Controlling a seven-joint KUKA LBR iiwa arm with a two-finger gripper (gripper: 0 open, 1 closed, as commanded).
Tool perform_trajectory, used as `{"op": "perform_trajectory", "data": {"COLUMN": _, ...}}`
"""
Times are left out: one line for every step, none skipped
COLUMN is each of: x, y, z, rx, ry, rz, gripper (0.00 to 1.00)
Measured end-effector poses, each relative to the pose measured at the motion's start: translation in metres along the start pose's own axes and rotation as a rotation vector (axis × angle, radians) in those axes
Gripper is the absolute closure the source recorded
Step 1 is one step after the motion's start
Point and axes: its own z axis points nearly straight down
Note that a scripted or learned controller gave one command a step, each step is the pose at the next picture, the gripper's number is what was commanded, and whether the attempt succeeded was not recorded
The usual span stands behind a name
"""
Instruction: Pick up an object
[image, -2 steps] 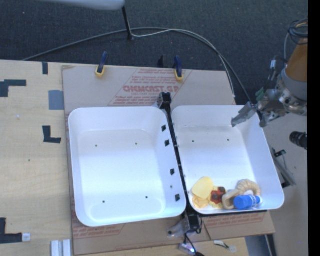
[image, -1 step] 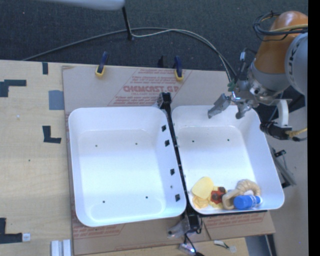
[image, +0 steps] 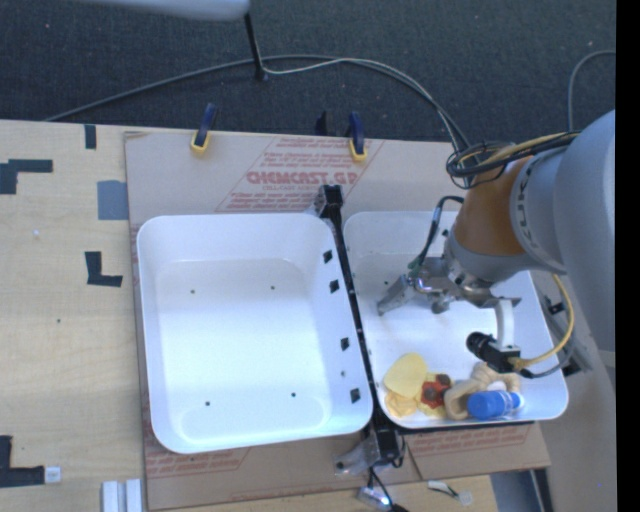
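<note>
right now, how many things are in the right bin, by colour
yellow: 1, flat piece
red: 1, small piece
tan: 1, knobbly piece
blue: 1, rounded piece
total: 4, all clustered at the right bin's near edge

Grey KUKA arm (image: 590, 200) comes in from right edge of frame, upper-right quadrant, big rounded grey link filling that corner. Orange band (image: 490, 215) sits just left of it, above wrist, w/ black & yellow cables looped over its top. Below the band, a grey wrist section tapers down-left. Metal two-finger gripper (image: 392, 299) pokes out toward centre-right of frame, pointing left & slightly down. Fingers too small & blurred to read.
</note>
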Motion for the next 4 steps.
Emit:
{"op": "perform_trajectory", "data": {"x": 0.000, "y": 0.003, "z": -0.006, "rx": -0.010, "ry": -0.001, "rz": 0.000, "gripper": 0.00}}
{"op": "perform_trajectory", "data": {"x": 0.022, "y": 0.036, "z": -0.006, "rx": -0.011, "ry": -0.001, "rz": -0.002, "gripper": 0.00}}
{"op": "perform_trajectory", "data": {"x": 0.031, "y": -0.057, "z": -0.109, "rx": -0.014, "ry": -0.001, "rz": 0.001, "gripper": 0.00}}
{"op": "perform_trajectory", "data": {"x": 0.023, "y": -0.057, "z": -0.019, "rx": -0.001, "ry": 0.000, "rz": 0.001, "gripper": 0.00}}
